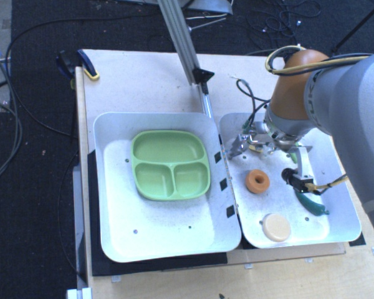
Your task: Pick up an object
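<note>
**Gripper low in the right bin, just above an orange ring**

The orange ring [257, 182], shaped like a small doughnut, lies flat near the middle of the right bin [340, 220]. Nearer the camera, by the bin's front edge, a round cream disc [277, 227] lies apart from the ring. To the ring's right lies a slim teal thing [316, 207], slanting toward the bin's front right corner; its kind is too small to tell.

The gripper [244, 143] hangs low in the far left part of this bin, close to the wall shared with the other bin. It is just beyond the ring and to its left, not touching it. Whether the gripper is spread or closed up cannot be made out from this angle. The grey arm [346, 95], with its orange band [294, 86], reaches in from the right.

The left bin [143, 232] holds a pale green divided plate [171, 164] with three compartments, lying flat. Both bins rest on a pale bench [143, 73]. A slanted metal strut [179, 30] rises over the bench's far side, and a blue and yellow clamp [87, 66] sits at its far left corner.
</note>
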